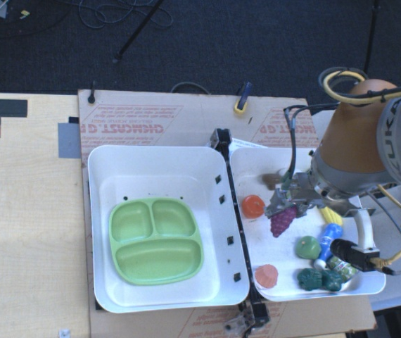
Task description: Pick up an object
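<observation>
Nearest the camera, on the near side of the hand (285, 201), a pink piece (266, 275) and a dark green lump (319, 279) lie by the front wall of the right bin (257, 164), too far off to be disturbed. A purple grape bunch (283, 222) sits directly under the hand, touching it or nearly so. From this angle I cannot tell whether the hand is apart, together or clamped on the bunch.

The bunch looks like the target. It is probably soft and knobbly, so it may slip out on the lift if it is caught only by one end. An orange ball (252, 205) just beside the hand, toward the other bin, could be nudged and roll. A green ball (308, 247), a blue piece (332, 232) and a yellow piece (328, 215) crowd the arm's side and could be dragged along.

By count, the surface carries two bins. The right one holds seven pieces that I can tell apart, one of each. The left bin (151, 164), well apart from the hand, holds one green divided plate (156, 241).
</observation>
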You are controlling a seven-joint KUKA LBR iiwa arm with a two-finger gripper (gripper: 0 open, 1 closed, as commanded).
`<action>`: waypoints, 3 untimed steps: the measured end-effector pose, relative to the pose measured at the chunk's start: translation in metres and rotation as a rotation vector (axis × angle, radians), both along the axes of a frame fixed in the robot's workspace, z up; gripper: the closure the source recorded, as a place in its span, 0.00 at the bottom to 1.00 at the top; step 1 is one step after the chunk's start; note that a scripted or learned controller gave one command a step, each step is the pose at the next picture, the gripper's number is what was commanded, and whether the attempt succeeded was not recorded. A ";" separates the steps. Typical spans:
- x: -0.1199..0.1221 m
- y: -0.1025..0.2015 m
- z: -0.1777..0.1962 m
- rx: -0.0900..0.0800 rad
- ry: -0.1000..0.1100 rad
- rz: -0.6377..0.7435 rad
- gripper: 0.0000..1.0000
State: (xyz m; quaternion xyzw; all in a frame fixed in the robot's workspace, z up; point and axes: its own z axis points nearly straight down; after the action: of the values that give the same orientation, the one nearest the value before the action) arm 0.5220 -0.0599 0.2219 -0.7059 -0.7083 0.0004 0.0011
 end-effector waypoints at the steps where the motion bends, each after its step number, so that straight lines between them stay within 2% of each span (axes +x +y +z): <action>1: 0.042 0.020 -0.006 0.000 -0.001 -0.001 1.00; 3: 0.124 0.068 0.014 -0.001 -0.002 -0.002 1.00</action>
State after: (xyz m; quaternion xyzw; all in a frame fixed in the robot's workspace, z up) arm 0.6464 0.0078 0.2354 -0.7064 -0.7078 -0.0003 0.0001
